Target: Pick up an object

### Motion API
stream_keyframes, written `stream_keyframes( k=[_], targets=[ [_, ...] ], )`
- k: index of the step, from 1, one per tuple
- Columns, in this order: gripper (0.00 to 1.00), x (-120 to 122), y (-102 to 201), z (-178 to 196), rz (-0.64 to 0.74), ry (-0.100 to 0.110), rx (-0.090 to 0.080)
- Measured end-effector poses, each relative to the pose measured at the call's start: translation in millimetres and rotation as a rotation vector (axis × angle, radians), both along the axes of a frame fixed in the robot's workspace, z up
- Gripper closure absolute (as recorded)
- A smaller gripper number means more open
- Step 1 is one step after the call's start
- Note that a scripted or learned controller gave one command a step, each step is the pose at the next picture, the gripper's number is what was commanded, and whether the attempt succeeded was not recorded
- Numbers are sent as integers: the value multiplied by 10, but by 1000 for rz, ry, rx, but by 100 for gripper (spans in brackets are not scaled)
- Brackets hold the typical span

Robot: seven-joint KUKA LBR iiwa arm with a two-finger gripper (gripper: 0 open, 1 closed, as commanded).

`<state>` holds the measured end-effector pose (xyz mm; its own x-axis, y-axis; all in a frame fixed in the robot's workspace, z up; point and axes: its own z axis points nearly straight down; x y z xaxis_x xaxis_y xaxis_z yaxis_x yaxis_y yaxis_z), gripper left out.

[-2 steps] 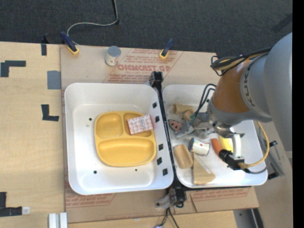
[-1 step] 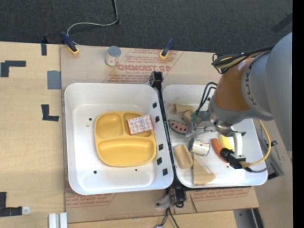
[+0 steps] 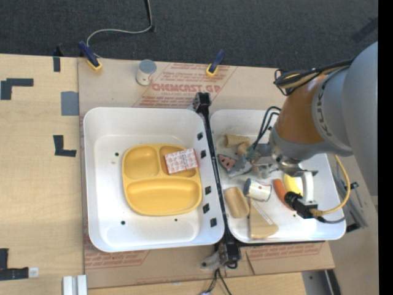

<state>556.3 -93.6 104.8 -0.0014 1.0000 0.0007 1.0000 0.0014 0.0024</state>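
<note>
Two bins | gripper (image 3: pixel 256 163) low in right bin (image 3: pixel 331 229) | fingers perhaps obscured

Even, bright overhead light is seen; the white bins (image 3: pixel 92 165) are nearly washed out, shadows are soft, detail slightly blurred.

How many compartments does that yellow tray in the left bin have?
3. On the yellow tray: two small ones along the far side, the right one holding a red-and-white packet, and one long one along the near side.
</note>
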Motion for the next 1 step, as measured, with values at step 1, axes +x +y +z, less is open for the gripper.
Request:
stream_keyframes(
  k=[1],
  targets=[
    [0,114,-5,-191,-1,3,1]
  ],
)
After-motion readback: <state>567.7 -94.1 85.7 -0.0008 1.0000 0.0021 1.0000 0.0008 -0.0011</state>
